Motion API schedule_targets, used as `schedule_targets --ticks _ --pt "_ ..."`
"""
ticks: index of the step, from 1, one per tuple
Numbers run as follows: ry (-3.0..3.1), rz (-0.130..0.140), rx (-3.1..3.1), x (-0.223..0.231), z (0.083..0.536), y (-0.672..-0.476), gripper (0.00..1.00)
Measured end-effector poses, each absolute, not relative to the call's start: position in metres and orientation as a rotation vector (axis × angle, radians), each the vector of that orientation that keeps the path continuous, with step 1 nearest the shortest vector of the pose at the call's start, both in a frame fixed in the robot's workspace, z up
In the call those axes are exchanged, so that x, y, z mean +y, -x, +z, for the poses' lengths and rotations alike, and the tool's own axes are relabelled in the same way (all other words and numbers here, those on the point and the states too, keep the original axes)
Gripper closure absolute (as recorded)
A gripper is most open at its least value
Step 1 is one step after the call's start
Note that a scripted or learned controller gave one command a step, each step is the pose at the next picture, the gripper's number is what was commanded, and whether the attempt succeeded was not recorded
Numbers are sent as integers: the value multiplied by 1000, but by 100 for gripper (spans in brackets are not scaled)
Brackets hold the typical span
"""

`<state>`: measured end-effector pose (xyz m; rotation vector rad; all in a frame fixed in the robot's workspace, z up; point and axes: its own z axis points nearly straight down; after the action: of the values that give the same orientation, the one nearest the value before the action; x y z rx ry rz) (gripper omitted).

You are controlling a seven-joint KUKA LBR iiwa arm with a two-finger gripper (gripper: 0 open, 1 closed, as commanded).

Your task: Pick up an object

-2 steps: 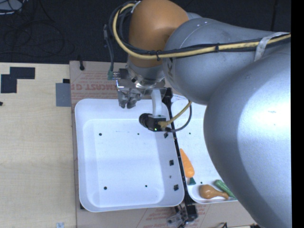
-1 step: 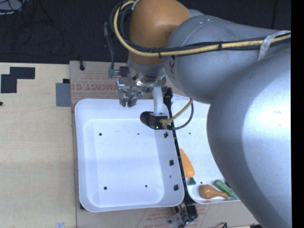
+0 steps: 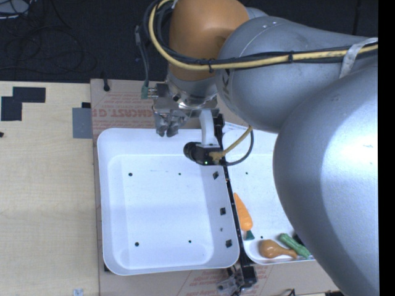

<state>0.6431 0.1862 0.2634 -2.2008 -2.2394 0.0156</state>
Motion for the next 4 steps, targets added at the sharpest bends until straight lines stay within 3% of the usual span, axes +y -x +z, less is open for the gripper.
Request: schedule_targets --ticks 2,3,4 --pt "2187 23 -2252 187 282 -643 100" --pt "2216 17 -2218 215 181 -642 100" --pt "2212 1 -2225 246 263 -551 100"
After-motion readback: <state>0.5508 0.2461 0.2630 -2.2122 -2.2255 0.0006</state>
